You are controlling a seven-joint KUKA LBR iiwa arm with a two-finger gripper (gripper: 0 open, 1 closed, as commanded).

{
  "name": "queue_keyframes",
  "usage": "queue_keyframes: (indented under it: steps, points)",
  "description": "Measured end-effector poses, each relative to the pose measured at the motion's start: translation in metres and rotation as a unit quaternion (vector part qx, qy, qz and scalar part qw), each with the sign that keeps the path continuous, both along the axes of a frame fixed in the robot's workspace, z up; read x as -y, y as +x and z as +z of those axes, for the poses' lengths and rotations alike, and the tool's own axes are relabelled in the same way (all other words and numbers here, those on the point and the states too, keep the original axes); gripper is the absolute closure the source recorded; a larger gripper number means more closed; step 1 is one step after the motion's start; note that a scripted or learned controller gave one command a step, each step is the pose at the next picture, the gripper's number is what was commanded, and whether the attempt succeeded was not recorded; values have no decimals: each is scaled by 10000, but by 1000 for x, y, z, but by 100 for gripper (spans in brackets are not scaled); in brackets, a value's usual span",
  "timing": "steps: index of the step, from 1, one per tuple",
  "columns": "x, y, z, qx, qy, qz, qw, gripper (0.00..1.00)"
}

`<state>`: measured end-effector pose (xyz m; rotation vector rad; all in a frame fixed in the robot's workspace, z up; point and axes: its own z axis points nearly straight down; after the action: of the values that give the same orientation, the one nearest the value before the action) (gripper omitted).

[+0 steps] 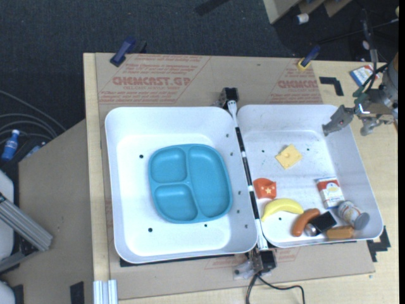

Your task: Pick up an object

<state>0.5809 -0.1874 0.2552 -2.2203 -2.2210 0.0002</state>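
1. The gripper (pixel 352 122) hovered over the right bin's (pixel 354 154) far right corner, fingers spread apart, holding nothing.
2. A banana (pixel 282 207), sausage (pixel 305 221) and small carton (pixel 329 192) lay near that bin's near edge.
3. A blue divided plate (pixel 190 182) sat mid left bin (pixel 126 170).

The arm (pixel 387 75) is mostly chopped off by the right edge, so you just get a bit of it, and the gripper (pixel 352 120) at the top right corner of the right bin (pixel 354 163) is too small and blurry to read the finger gap. Down in the bin's bottom right corner there's a pile: a black thing (pixel 324 222) half buried under the sausage (pixel 305 220), no idea what it is. The small carton (pixel 330 191) has print I can't make out. The grey bottle-ish thing (pixel 352 214) is too fuzzy to name.
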Motion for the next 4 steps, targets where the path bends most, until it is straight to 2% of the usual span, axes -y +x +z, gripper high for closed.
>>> queue_keyframes:
  steps: [1, 2, 3, 4]
  points:
    - [-35, -20, -162, -13, 4, -4, 10000, 0]
    - [-70, 50, -170, 9, 1, 4, 10000, 0]
    - [-69, 51, -160, 19, -5, 6, 10000, 100]
    - [-69, 51, -160, 16, -6, 6, 10000, 0]
